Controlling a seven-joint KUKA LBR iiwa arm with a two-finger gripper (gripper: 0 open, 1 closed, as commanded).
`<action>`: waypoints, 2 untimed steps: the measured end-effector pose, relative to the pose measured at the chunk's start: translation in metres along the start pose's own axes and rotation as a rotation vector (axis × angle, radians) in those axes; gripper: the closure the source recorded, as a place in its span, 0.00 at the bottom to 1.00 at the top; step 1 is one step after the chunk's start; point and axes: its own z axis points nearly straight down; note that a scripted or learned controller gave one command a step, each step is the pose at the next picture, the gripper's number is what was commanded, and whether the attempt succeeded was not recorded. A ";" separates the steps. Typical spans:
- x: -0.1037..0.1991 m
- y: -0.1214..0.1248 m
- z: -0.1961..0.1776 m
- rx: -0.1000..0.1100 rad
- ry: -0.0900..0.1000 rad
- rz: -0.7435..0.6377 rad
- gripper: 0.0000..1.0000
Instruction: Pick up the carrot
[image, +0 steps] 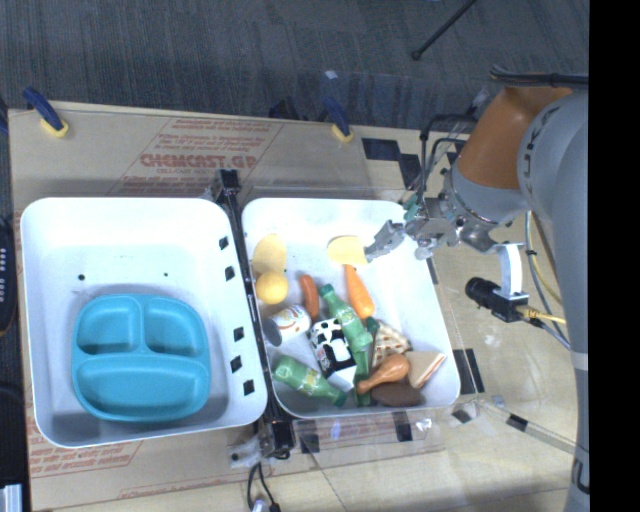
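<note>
Orange against white plastic, the carrot (358, 290) lies tilted in the right bin (420, 290), touching a green bottle (347, 322) and just below a yellow slice (345, 248). My gripper (385, 240) hangs over the bin's far right corner, near the carrot but apart from it; whether it is parted or clenched, I cannot tell. A blue tray (140, 358) sits in the left bin (50, 300).

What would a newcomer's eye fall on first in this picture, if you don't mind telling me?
Probably the bright blue divided tray lying alone in the left bin. Next comes the jumble of toy food in the right bin, with the orange carrot near its top, and the gripper poised just above that carrot.
</note>
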 end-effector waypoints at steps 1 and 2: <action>0.022 0.012 0.119 0.001 0.003 -0.115 0.00; 0.021 0.013 0.106 0.002 0.001 -0.122 1.00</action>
